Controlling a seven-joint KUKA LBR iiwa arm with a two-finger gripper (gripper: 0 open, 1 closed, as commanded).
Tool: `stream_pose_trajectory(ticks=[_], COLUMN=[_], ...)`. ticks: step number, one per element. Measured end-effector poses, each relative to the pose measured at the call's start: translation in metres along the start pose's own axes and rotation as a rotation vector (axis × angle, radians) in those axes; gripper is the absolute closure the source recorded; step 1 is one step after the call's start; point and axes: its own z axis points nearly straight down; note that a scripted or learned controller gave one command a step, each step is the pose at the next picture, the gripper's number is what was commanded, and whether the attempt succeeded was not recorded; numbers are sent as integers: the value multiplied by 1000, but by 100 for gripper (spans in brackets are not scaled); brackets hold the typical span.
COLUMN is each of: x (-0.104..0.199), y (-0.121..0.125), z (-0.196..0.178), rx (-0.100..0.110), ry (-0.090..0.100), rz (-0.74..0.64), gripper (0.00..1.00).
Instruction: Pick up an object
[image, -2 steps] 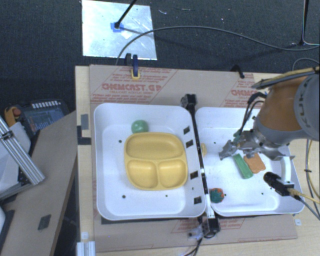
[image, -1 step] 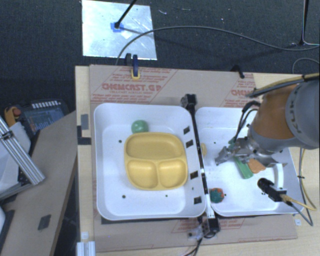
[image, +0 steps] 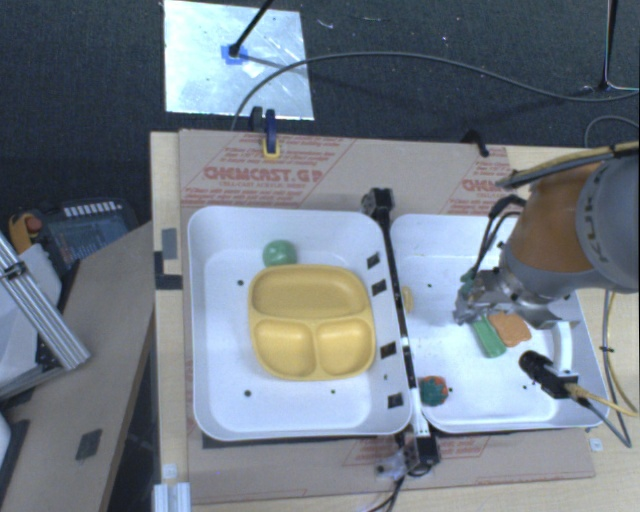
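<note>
Green oblong block, likely plastic (image: 490, 338). Candidate for the pick. It lies flat on the floor of the right-hand shallow white bin (image: 440, 240), immediately below and slightly right of the claw (image: 472, 305) as the camera sees it. The upper end of the block sits under the claw's tip or touches it; which of the two cannot be told.

Long axis: slanted, running from the claw end down and to the right.

Claw: grey two-finger type on the grey arm with the orange band, low over the bin floor. Whether it is wide or narrow cannot be told, since the wrist hides it from above. Nothing is seen held in it.

Neighbours, each placed from the claw:
- Flat orange piece (image: 513, 328), to the right, touching the block's long side. It is a crowding risk.
- Small green and red lump (image: 432, 390), down and to the left, well apart.
- Small pale yellow item (image: 406, 298), to the left, against the bin wall.
- Yellow three-compartment plastic tray (image: 310, 320), far left, in the left-hand white bin (image: 220, 240).
- Green ball (image: 280, 252), far left and up, just behind the tray.

Support: tan counter (image: 165, 160).

Assessment: the pick is not yet made. A short shift down and right along the block, closing across its narrow width, looks the likely need.
</note>
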Motion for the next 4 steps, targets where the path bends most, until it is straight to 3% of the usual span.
stream_pose_trajectory(ticks=[2, 3, 4], x=[-6, 1, 58], y=[10, 13, 25], z=[-88, -150, -150], rx=[-2, -6, -2], ry=[0, -1, 1], rz=[-3, -5, -8], gripper=[100, 100, 100])
